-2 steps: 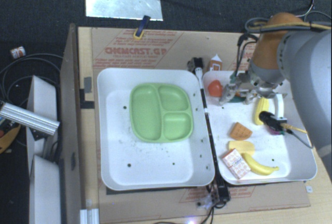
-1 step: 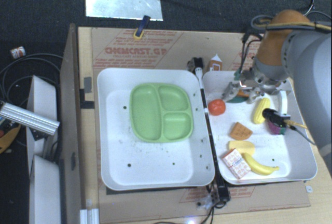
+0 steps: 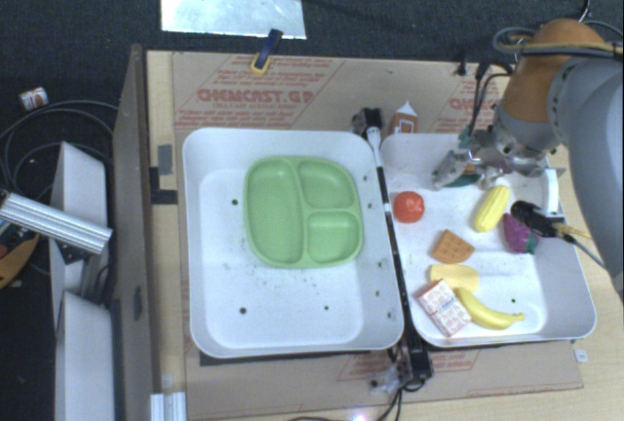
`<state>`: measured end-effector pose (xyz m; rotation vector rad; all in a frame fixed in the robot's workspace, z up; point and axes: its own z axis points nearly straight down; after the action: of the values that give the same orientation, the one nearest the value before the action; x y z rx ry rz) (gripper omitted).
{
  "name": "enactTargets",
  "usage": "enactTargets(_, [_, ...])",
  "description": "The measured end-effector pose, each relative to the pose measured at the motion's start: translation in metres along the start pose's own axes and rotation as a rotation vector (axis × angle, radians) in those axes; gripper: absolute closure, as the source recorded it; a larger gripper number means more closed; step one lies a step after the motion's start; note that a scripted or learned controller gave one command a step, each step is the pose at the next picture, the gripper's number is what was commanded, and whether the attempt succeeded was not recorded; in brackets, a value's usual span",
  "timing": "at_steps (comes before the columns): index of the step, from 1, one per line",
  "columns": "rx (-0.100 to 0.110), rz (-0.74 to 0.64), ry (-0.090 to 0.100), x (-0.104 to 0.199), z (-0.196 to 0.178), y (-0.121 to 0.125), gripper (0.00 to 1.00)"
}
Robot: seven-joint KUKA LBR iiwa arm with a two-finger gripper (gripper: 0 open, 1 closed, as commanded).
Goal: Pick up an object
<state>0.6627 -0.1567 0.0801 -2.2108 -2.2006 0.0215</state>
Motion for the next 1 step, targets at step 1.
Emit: enactTargets(1, [-0.025,-0.004,-0.007,-0.0073,-0.0143,-0.0442,0.00])
